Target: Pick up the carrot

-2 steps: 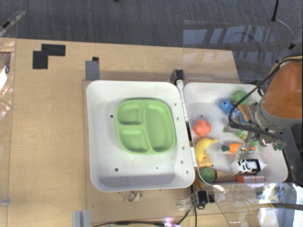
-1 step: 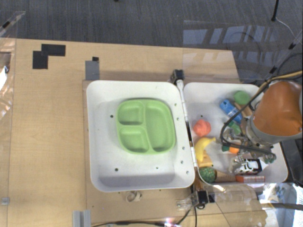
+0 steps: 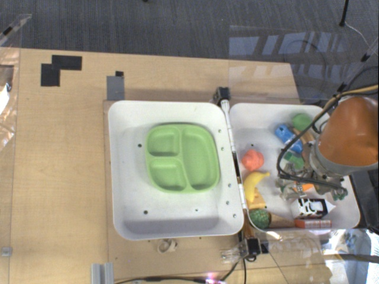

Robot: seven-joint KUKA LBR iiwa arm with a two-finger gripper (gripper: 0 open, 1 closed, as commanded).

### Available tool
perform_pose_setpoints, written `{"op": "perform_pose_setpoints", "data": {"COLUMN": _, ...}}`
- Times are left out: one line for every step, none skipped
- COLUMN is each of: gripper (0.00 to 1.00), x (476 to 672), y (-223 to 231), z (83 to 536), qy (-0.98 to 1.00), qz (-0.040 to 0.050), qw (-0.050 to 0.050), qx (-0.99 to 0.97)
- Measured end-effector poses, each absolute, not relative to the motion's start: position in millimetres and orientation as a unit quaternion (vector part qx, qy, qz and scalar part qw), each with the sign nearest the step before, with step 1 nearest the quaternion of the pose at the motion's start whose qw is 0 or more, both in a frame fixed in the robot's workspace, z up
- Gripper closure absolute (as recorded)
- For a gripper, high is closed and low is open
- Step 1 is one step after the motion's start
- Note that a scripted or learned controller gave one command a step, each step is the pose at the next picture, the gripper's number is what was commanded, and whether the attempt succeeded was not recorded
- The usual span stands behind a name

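The arm's orange band (image 3: pixel 350 129) hangs over the right bin (image 3: pixel 237 123). Below it, my gripper (image 3: pixel 306 183) is down among the toys near the bin's middle right. A small orange piece, probably the carrot (image 3: pixel 305 188), peeks out right under the gripper. Most of it is hidden by the gripper's metal parts. I cannot tell whether the carrot is gripped or just lying beneath.
The right bin also holds a red-orange round fruit (image 3: pixel 253 158), a banana (image 3: pixel 254 185), a broccoli (image 3: pixel 259 218), a blue toy (image 3: pixel 285 134), a green item (image 3: pixel 302 121), a black-and-white piece (image 3: pixel 311 206) and a red tube (image 3: pixel 314 223). A green divided plate (image 3: pixel 180 158) lies in the left bin (image 3: pixel 127 176).
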State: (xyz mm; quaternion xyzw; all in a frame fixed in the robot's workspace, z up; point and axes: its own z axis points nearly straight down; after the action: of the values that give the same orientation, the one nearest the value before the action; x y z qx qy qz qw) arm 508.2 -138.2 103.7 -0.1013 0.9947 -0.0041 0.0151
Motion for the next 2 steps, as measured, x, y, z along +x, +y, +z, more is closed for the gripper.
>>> {"op": "perform_pose_setpoints", "data": {"gripper": 0.00, "x": 507.9, "y": -138.1, "z": 103.2, "qy": 0.995, "qz": -0.0039, "qw": 0.015, "qx": -0.101}}
{"op": "perform_pose_setpoints", "data": {"gripper": 0.00, "x": 535.8, "y": -181.7, "z": 89.4, "qy": 1.000, "qz": 0.0000, "qw": 0.007, "qx": -0.007}}
